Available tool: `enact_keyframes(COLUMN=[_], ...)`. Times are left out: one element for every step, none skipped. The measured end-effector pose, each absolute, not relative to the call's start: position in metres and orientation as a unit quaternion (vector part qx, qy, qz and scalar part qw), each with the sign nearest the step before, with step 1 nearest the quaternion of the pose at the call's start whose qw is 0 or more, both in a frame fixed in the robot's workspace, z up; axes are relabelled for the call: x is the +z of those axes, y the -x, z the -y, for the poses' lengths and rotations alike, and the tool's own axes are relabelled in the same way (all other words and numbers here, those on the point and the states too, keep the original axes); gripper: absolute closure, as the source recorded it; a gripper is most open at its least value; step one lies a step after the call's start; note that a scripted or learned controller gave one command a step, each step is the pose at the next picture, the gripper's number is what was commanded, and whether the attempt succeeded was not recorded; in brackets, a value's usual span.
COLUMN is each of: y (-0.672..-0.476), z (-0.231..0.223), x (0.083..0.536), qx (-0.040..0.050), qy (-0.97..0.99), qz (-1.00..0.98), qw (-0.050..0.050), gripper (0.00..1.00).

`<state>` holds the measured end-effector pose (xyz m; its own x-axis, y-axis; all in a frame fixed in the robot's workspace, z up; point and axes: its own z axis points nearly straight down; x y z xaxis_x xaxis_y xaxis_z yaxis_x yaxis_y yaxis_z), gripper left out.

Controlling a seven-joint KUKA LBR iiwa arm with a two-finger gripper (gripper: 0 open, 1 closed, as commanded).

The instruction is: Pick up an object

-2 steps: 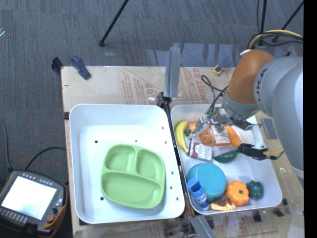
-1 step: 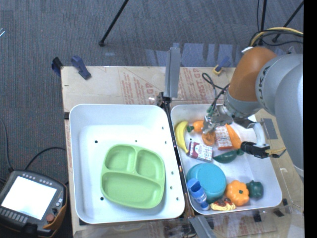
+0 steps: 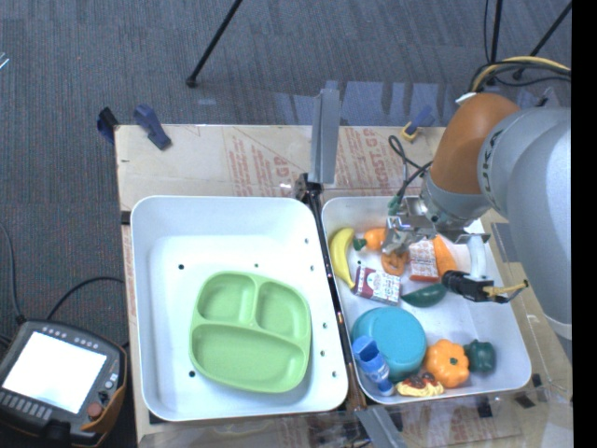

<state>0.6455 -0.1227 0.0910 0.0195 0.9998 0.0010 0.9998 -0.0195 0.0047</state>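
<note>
My gripper [image 3: 399, 239] is low in the right bin [image 3: 508, 339], over the far middle of its pile. Directly under it lie a small orange piece [image 3: 393, 261] and another orange bit [image 3: 374, 239] to its left. A red-and-white packet [image 3: 423, 261] and a carrot [image 3: 446, 256] lie just to the right of it. A banana [image 3: 341, 255] lies along the bin's left wall, and a small red-and-white carton [image 3: 377, 286] sits below the gripper. Nothing visibly hangs from the gripper.
Nearer in the right bin lie a dark green vegetable [image 3: 425, 295], a blue bowl [image 3: 392, 336], a blue bottle [image 3: 373, 362], an orange pumpkin [image 3: 448, 362], a green pepper [image 3: 480, 355] and a pizza slice [image 3: 420, 386]. The left bin [image 3: 154, 241] holds a green divided plate [image 3: 250, 329].
</note>
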Motion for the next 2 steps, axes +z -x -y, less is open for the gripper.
enact_keyframes(y=[-0.645, -0.646], z=[0.123, 0.123], x=[0.089, 0.101], qx=[0.001, 0.0027], qy=[-0.714, -0.714], qz=[-0.7, -0.701], qw=[0.0, 0.001], gripper=[0.0, 1.0])
